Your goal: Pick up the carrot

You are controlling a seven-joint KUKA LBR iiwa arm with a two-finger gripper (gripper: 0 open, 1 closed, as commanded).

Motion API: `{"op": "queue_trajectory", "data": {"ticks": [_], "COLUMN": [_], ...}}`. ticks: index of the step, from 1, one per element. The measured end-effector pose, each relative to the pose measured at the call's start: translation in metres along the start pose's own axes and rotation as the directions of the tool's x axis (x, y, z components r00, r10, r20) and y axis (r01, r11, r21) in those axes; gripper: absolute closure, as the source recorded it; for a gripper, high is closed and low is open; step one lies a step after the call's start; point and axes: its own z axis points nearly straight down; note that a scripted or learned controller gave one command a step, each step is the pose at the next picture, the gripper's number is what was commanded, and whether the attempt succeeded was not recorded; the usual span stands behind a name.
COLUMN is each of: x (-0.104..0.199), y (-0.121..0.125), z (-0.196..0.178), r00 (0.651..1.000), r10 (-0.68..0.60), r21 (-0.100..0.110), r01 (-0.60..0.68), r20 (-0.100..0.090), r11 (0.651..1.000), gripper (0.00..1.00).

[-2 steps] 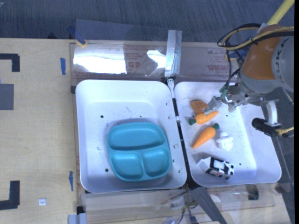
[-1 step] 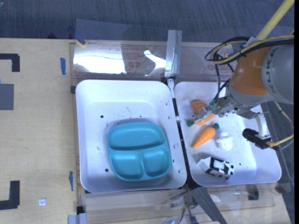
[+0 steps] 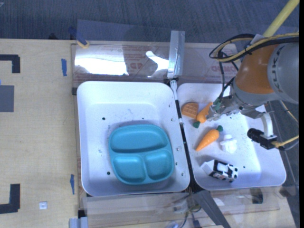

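Note:
Two orange carrots lie in the right bin. The upper carrot is slanted, with its green end at the lower left near the bin's left wall. The lower carrot is larger and lies near the bin's middle, its green top pointing up and right. My gripper reaches in from the right and sits low over the upper carrot's right end, touching it or very close to it. The wrist hides the contact point.
A tan waffle-like piece lies just left of the upper carrot. A white lump sits right of the lower carrot, and a black-and-white toy lies near the front. The left bin holds a blue divided plate. Cables hang beside the arm.

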Motion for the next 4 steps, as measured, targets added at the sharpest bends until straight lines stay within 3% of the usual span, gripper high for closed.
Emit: {"op": "queue_trajectory", "data": {"ticks": [1, 2, 3, 4], "x": [0.0, 0.011, 0.01, 0.051], "y": [-0.001, -0.042, -0.04, -0.049], "z": [0.001, 0.027, 0.015, -0.105], "r00": [1.0, 1.0, 1.0, 0.993], "r10": [0.0, -0.025, -0.023, -0.114], "r21": [0.003, 0.037, 0.03, 0.033], "r01": [0.0, 0.025, 0.023, 0.115], "r20": [-0.001, -0.014, -0.01, -0.017], "r11": [1.0, 0.999, 0.999, 0.993], "gripper": [0.0, 0.0, 1.0, 1.0]}}
